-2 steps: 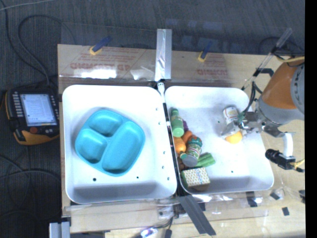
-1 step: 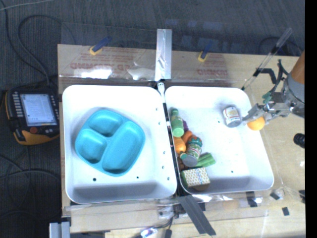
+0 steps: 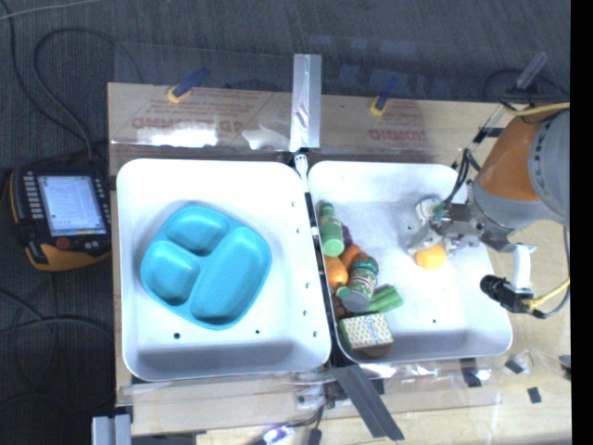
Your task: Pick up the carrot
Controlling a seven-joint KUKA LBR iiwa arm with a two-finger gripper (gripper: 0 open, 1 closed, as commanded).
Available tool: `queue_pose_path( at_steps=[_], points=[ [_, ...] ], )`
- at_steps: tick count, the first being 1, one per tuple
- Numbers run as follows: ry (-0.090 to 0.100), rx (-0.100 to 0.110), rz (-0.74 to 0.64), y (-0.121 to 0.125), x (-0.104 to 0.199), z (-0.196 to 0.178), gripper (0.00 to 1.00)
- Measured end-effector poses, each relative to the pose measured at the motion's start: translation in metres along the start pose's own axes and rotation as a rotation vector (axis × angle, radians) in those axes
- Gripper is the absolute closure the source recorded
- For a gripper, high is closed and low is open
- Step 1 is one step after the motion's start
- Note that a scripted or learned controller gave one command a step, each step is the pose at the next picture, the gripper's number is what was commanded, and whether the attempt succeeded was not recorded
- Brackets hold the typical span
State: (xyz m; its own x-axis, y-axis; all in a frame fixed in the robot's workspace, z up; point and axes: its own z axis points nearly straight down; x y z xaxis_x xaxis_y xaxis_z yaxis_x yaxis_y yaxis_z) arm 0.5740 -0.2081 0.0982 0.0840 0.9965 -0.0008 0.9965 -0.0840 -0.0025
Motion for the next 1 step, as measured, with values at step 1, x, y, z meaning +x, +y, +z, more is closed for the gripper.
queue_pose_path(
  at_steps=[1],
  points=[
    [-0.005, -0.032, 0.076, -0.0627, -0.0024, 0.0010, 1.00]
  ],
)
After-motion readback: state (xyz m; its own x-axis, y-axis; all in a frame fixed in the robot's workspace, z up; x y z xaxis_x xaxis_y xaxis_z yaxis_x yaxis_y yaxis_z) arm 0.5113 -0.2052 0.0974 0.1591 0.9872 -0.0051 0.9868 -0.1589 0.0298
